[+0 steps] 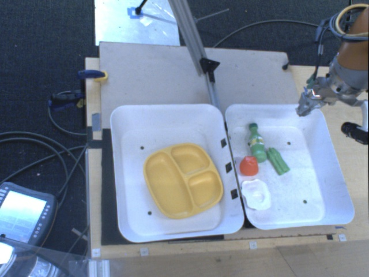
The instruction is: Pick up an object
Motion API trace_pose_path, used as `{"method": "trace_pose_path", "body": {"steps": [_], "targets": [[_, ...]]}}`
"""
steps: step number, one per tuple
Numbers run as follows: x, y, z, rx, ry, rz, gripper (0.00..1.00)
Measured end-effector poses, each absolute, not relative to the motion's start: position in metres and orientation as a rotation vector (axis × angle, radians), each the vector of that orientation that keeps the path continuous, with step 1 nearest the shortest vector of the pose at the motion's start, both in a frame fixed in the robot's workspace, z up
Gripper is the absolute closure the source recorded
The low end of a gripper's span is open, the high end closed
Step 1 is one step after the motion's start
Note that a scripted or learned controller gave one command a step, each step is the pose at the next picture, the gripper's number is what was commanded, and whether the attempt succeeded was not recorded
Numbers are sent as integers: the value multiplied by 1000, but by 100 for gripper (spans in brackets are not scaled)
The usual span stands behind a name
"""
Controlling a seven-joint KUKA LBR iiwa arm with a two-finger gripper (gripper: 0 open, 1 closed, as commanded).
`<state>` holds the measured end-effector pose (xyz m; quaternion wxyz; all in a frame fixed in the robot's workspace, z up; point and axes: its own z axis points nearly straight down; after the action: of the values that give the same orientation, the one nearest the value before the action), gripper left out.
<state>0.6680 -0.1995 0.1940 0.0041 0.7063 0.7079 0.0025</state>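
Green bottle is lying in the right bin, toward its left side, cap end pointing to the far wall. Just beside it on the right there's a smaller green piece, tilted, and an orange-red piece sits right below the bottle, looks like it's touching. Under that, a small white cup-ish thing near the bin's left wall. Left bin has a yellow divided tray in it. The claw hangs over the right bin's far right corner, well apart from all the items, nothing in it; honestly can't tell if it's open or closed. All on a tan worktop.
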Motion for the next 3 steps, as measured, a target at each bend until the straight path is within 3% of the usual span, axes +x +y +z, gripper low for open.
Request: {"method": "trace_pose_path", "body": {"steps": [1, 3], "targets": [[669, -200, 216, 2213, 2224, 5, 100], [626, -107, 225, 2210, 2234, 4, 100]]}}
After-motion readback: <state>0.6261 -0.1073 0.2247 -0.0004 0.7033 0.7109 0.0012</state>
